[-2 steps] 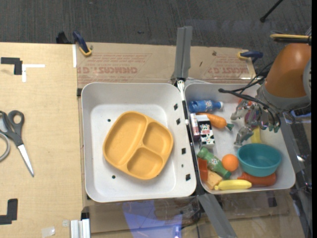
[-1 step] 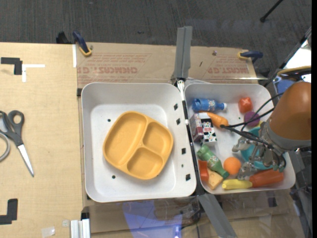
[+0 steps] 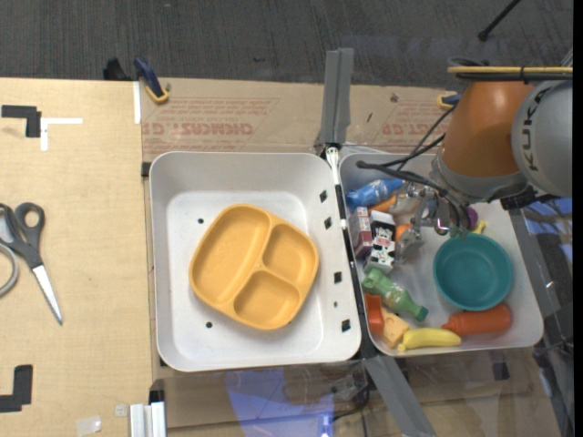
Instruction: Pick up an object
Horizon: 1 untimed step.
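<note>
With the gripper (image 3: 435, 215) hovering in the right bin (image 3: 524, 330), finger spread impossible to tell, I'd centre it over the teal bowl (image 3: 472, 271) just below before descending.

The grey arm (image 3: 547, 144) reaches in from the right, its orange band (image 3: 483, 130) bulking large above the wrist. Below the band the wrist points down and leftward, black cables looping around it. The gripper (image 3: 428, 218) hangs low beneath, its metal parts tangled in shadow.
</note>
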Tool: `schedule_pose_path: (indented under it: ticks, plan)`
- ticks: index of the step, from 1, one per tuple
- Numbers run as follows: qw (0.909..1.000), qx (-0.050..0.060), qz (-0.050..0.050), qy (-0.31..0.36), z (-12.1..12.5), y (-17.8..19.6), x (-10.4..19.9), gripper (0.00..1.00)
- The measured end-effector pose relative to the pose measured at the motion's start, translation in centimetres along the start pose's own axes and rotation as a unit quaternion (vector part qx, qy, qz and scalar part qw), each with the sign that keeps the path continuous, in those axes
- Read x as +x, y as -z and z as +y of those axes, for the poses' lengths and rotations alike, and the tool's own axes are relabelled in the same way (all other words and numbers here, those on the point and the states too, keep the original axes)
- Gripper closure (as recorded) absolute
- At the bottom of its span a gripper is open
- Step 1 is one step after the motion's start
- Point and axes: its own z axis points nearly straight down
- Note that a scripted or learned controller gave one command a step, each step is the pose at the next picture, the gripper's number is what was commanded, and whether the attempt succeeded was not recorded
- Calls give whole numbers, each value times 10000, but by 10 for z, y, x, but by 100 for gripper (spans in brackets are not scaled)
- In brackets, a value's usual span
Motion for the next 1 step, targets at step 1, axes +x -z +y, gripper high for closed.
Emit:
schedule_pose_path:
  ticks: [1]
  plan:
    - [9995,3,8,321,-28,0,26,0]
